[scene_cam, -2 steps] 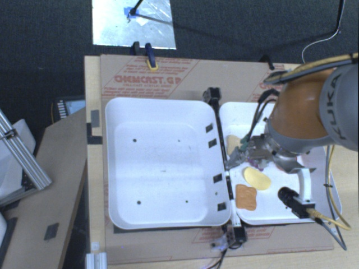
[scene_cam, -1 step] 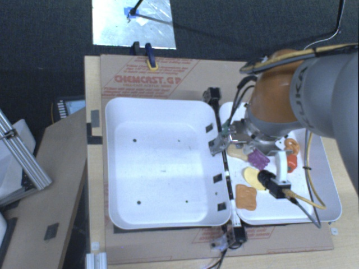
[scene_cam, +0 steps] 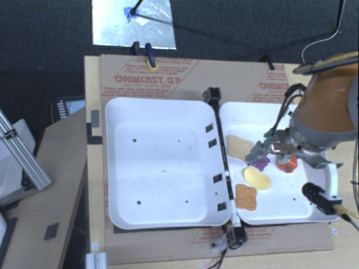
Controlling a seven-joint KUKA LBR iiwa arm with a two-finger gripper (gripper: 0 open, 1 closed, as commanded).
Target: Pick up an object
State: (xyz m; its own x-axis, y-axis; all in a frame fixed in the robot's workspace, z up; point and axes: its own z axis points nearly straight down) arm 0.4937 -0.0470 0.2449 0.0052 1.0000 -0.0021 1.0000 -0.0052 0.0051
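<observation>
My gripper [scene_cam: 259,152] hangs over the right bin [scene_cam: 280,112], reaching in from the right. A small purple object [scene_cam: 260,163] lies right under its tip, partly covered by it. Beside that sits a red-orange object [scene_cam: 288,165], just right of the gripper. A yellow oval piece [scene_cam: 257,178] rests below the purple one. An orange-brown piece [scene_cam: 245,197] lies near the bin's front left corner. A pale tan flat piece [scene_cam: 238,147] lies to the gripper's left, by the divider.
The left bin [scene_cam: 162,112] stands beside the right one, joined by a black clamped divider [scene_cam: 220,150]. Both sit on a cardboard sheet [scene_cam: 168,77]. A shiny metal plate [scene_cam: 133,15] lies at the back.
</observation>
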